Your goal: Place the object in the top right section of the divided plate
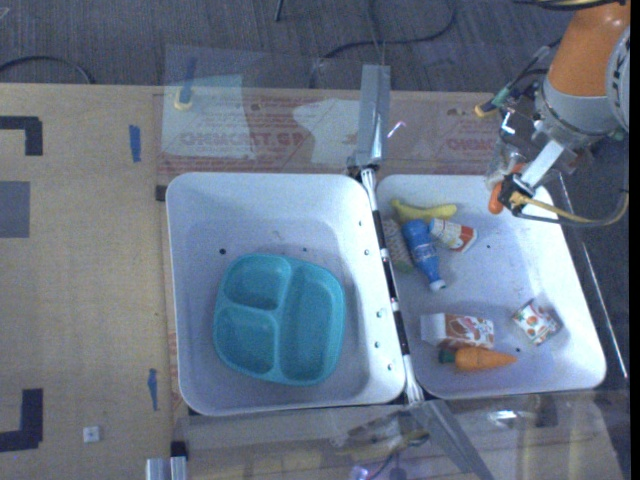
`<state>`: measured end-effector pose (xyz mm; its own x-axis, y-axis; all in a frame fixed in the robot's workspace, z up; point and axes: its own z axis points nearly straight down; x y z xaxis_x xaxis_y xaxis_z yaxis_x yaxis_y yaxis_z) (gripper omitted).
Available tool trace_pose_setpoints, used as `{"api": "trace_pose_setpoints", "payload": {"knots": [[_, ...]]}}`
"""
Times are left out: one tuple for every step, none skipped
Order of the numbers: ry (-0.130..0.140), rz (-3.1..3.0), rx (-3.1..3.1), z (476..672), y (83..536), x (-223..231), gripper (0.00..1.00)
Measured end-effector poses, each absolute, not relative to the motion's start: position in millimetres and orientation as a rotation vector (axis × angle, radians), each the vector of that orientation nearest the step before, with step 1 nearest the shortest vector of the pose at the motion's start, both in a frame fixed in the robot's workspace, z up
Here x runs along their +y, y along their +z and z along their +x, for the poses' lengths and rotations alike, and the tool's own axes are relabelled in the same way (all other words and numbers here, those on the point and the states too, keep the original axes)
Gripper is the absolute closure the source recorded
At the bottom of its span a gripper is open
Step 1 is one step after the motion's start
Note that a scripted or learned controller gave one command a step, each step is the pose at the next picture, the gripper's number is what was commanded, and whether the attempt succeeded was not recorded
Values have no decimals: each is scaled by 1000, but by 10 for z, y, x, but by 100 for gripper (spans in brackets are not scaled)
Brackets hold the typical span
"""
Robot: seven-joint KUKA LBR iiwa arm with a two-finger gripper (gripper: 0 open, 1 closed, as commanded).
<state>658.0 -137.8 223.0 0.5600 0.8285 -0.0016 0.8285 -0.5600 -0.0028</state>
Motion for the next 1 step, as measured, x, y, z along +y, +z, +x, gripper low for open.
{"api": "trace_pose_setpoints", "payload": {"knots": [[5,-2327,-2104,6388,2240,-396,100]]}}
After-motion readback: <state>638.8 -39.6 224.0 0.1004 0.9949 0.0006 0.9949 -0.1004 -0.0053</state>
